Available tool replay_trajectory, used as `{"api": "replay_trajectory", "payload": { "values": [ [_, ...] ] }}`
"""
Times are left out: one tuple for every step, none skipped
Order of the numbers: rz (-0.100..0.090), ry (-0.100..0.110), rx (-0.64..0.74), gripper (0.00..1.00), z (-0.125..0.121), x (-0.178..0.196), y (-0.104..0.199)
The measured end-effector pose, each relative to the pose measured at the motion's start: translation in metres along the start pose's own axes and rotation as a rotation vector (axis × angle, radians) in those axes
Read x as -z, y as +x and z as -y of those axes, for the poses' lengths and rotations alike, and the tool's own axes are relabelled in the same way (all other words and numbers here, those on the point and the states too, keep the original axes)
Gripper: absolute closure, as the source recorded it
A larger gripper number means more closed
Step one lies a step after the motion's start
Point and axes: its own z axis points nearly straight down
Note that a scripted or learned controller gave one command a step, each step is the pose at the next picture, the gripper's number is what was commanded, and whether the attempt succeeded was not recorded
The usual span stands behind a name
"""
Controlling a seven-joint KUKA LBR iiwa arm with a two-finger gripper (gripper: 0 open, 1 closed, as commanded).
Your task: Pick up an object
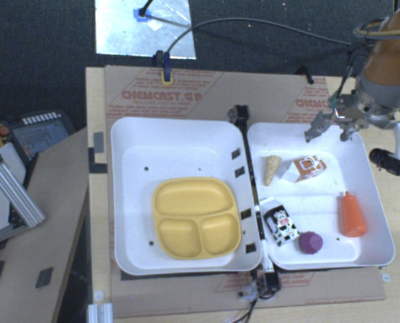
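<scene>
The right bin (375,200) holds a tan cone (272,168), a white and orange carton (308,167), an orange bottle (352,214), a black and white cow toy (281,223) and a purple ball (311,242). My gripper (330,130) hangs above the bin's far right corner, up and to the right of the carton. Its two fingers stand spread apart with nothing between them. The arm's orange band (388,52) rises behind it at the right edge.
The left bin (129,180) bears a yellow divided plate (196,217). A black clip divider (248,180) runs between the bins. A cable (254,25) arcs over the far side. Grey equipment (25,153) sits off the bench at the left.
</scene>
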Motion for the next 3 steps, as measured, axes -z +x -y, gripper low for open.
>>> {"api": "replay_trajectory", "payload": {
  "values": [
    [0.002, -0.012, 0.002, 0.0, -0.003, 0.007, 0.0],
    [0.002, -0.01, 0.004, 0.0, -0.003, -0.034, 0.004],
    [0.001, -0.009, 0.001, 0.0, -0.002, -0.096, 0.002]
  ]
}}
